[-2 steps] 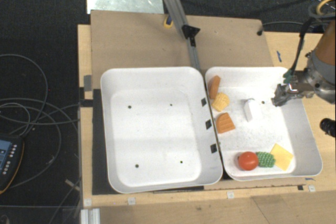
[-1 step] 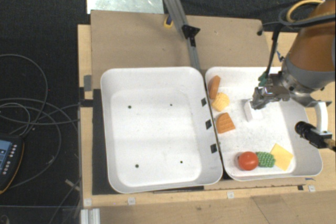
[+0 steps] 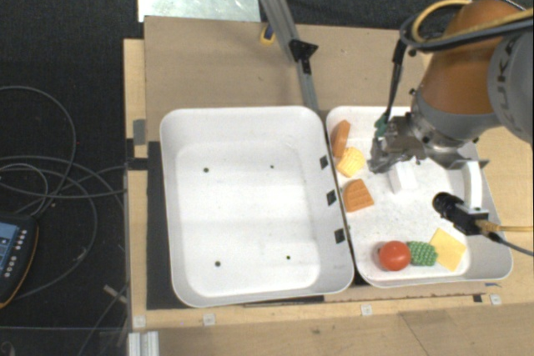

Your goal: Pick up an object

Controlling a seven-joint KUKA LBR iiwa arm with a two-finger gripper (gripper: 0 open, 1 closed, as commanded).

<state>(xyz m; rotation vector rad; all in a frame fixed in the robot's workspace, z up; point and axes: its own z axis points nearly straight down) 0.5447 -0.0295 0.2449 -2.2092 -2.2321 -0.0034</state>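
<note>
From the camera view, the gripper (image 3: 385, 162) hangs low inside the right bin (image 3: 492, 267), over its upper part; whether it is spread or closed cannot be told. Just to its left lie an orange piece (image 3: 340, 137) and a yellow block (image 3: 351, 162); another orange wedge (image 3: 359, 196) sits below-left. Farther below rest a red tomato (image 3: 395, 255), a green piece (image 3: 422, 253) and a yellow cheese slice (image 3: 449, 248). Nothing appears lifted, so the pick seems not yet done. The left bin (image 3: 179, 129) lies well to its left.
</note>
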